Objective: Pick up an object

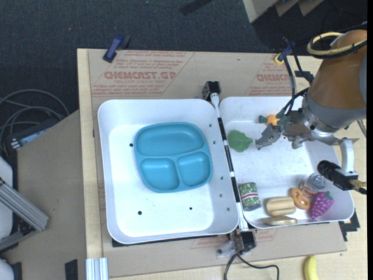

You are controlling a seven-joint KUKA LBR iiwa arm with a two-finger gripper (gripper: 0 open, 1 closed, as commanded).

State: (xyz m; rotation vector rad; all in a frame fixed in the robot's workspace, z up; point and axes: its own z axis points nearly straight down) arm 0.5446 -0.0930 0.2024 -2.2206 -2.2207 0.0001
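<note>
Grey arm, orange band

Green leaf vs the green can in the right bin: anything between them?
Nothing. In the camera view, the stretch of right bin floor between the green leaf and the green can is bare white, alongside the divider.

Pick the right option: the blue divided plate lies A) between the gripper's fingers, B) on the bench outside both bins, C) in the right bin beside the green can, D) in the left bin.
D: the blue divided plate lies flat on the floor of the left bin, apart from the gripper.
</note>
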